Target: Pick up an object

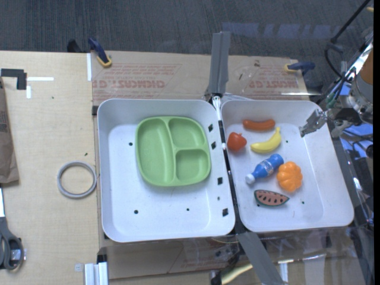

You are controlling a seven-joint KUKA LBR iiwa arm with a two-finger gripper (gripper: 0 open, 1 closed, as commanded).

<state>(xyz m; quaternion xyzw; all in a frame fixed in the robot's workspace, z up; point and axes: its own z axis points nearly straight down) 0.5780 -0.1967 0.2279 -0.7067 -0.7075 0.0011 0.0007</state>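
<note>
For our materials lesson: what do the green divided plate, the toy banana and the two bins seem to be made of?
Green divided plate: probably moulded plastic, matte, with one even colour and rounded compartment walls. Toy banana: likely plastic or rubber, smooth, uniformly yellow; which one is unclear. Left bin and right bin: seemingly thin white plastic, slightly glossy, with rounded, formed rims.

glossy white plastic bins [119, 218], matt green plate [173, 151]
</note>
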